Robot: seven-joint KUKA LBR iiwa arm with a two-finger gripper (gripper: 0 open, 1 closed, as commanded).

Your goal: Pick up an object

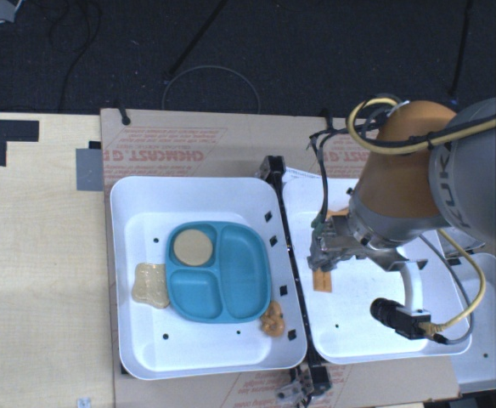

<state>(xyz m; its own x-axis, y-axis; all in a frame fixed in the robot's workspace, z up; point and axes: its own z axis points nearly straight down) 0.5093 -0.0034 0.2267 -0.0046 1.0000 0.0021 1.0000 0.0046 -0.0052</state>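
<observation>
My gripper (323, 260) hangs over the left part of the right bin (358, 347), close to the divider between the bins. A small orange block (321, 280) shows right at the gripper's lower tip, touching it or just beneath it; whether it is gripped or lies on the bin floor is unclear. The wrist and the orange band of the arm (405, 172) cover the middle of that bin. In the left bin (138, 219) rests a blue divided plate (231, 279) with a round tan biscuit (192, 246) in its upper left compartment.
A pale beige piece (150, 285) lies on the left bin's floor against the plate's left edge. A brown lumpy piece (272, 319) sits by the plate's lower right corner. A black divider (289, 262) runs between the bins.
</observation>
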